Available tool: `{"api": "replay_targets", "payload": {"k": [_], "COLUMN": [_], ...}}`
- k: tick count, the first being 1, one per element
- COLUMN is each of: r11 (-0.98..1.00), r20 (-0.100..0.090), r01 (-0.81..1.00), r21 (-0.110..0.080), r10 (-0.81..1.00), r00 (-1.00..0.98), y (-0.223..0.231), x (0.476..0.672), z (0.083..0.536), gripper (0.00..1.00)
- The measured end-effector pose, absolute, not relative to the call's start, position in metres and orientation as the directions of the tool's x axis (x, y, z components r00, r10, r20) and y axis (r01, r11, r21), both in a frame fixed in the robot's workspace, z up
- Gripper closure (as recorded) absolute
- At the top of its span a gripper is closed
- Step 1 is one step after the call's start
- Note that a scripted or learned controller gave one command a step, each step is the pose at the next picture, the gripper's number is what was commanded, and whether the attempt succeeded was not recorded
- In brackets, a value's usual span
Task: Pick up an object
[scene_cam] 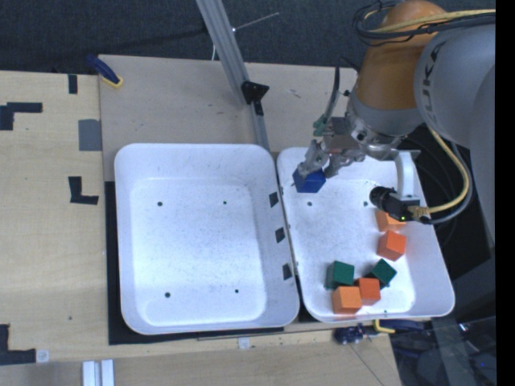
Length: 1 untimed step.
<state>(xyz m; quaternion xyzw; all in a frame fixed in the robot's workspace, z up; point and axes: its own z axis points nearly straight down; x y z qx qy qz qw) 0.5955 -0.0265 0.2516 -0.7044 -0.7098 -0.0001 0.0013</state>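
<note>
Grip on a blue block (308,185): claw (311,170) clenched on its upper part, lower half of the cube showing below the fingertips. Hangs slightly tilted at the far left corner of the right bin (338,223), just inside the rim and close to the seam between the two bins; cannot tell whether touching the bin's floor or clear of it. Nearer the camera in the same bin, well apart from the blue block, a loose cluster: green block (340,273) and dark green block (384,272), with a middle orange block (369,288) between them and a front orange block (348,298) touching it, just below the green one. Farther back along the bin's right side, a lone orange block (392,245), and just beyond it a half-hidden orange block (383,220), partly covered by the robot's own hardware. Beside the right bin, rim against rim, the left bin (193,248), white and speckled with small dark dots. Above the claw, the orange band (394,63) and the grey arm (471,79), coming in from the view's right. Under both bins, the pale bench (185,95), marked at its left with black tape pieces (24,115). Across its far side, a slanting metal pole (221,30) ending in a black clamp (254,92), and near the far left corner a small blue and yellow thing (105,69).
</note>
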Motion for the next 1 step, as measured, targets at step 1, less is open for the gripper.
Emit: {"api": "replay_targets", "payload": {"k": [1], "r11": [0.007], "r20": [0.001], "r01": [1.000], "r21": [-0.002], "r10": [1.000], "r00": [-0.007], "y": [0.0208], "x": [0.6035], "z": [0.2520], "gripper": [1.00]}}
